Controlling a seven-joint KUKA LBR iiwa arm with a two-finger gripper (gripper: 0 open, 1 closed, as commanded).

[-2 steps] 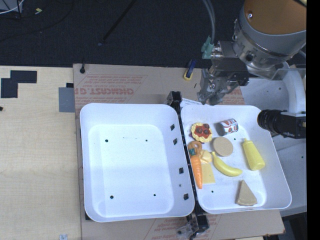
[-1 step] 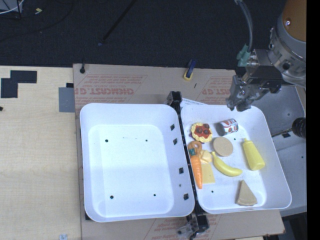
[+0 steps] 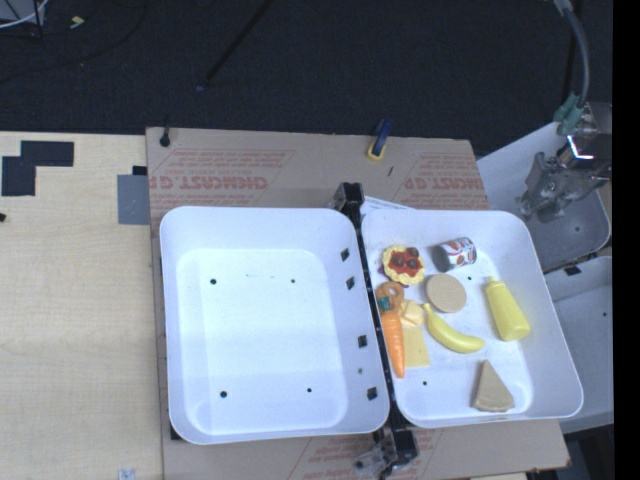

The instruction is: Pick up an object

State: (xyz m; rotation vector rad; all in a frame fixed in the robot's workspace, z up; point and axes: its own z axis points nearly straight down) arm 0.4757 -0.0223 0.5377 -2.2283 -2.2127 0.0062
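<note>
Camera view: gripper [image 3: 548, 196] parked off the right bin's [image 3: 545, 268] far corner, can't tell its state, nothing picked yet; banana [image 3: 455, 334], carrot [image 3: 393, 343], mustard bottle [image 3: 506, 310] all sit in that bin.

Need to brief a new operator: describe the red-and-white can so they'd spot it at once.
Start at the right-hand white bin, the one holding the toy food. Look to its far edge, where the can lies on its side beside the small pizza and above the round tan disc. It is the only red-and-white cylinder with metal ends.
</note>
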